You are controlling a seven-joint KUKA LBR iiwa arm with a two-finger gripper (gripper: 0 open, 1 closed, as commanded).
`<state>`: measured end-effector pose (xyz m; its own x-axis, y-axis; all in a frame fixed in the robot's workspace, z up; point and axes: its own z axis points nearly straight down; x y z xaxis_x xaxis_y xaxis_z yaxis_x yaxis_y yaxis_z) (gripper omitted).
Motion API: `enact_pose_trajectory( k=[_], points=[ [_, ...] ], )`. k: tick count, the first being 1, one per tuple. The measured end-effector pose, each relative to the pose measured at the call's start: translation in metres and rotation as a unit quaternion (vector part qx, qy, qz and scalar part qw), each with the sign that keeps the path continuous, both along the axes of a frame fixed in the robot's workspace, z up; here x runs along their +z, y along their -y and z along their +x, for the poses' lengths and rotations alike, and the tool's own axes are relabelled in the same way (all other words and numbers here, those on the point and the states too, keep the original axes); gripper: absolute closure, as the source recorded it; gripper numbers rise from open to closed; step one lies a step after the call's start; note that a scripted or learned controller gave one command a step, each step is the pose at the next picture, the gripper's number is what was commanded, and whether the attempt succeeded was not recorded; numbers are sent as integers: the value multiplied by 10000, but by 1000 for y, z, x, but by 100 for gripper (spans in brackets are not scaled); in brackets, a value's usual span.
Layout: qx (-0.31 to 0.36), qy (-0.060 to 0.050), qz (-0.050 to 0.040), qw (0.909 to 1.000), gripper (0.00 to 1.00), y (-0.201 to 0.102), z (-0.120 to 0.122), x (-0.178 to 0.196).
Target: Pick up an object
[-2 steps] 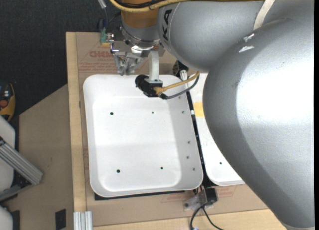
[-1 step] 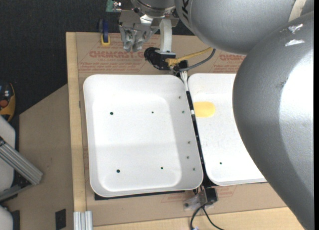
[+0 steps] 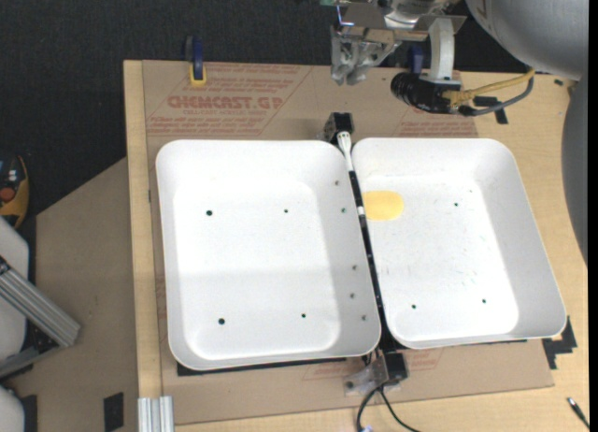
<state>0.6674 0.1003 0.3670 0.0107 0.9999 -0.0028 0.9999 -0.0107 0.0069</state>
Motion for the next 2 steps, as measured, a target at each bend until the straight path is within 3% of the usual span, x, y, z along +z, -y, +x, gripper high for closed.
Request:
enact_pose_trajectory(
  k=[1, 2],
  points=[
    [85, -87, 16, 9999, 100, -81, -3, -105],
    [27, -4, 9, 10000, 100, -13, 0, -55]
  ],
)
